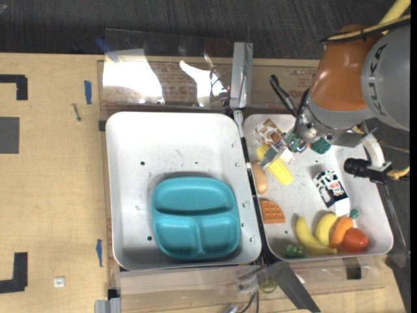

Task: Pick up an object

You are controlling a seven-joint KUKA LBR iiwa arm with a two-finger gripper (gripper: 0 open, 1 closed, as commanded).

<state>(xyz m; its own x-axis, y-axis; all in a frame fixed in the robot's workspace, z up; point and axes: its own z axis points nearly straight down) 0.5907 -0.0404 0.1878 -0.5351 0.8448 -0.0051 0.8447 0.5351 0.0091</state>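
Your claw (291, 142) hangs low over the upper left part of the right bin (368, 204), just above the clutter. From this slant you cannot tell whether it is open or closed, and nothing is seen held in it.

The left bin (169, 142) holds one thing, a teal divided tray (195, 217), well apart from the arm. The right bin is crowded. A banana (305, 235) curves along the near edge beside a red tomato (356, 240), a black-and-white box (331, 186) sits mid-bin, and a tan bread stick (260, 179) lies against the left wall.

The likeliest target is the yellow corn piece (281, 171), just below the claw and near the bread stick.

To do this step well, bring the claw straight down over the middle of the corn and close across its narrow width, not along its length. Stay off the bin wall and the bread stick, which could catch the claw. The corn's long axis appears to run diagonally, from upper left to lower right, with its lower end pointing toward the box.
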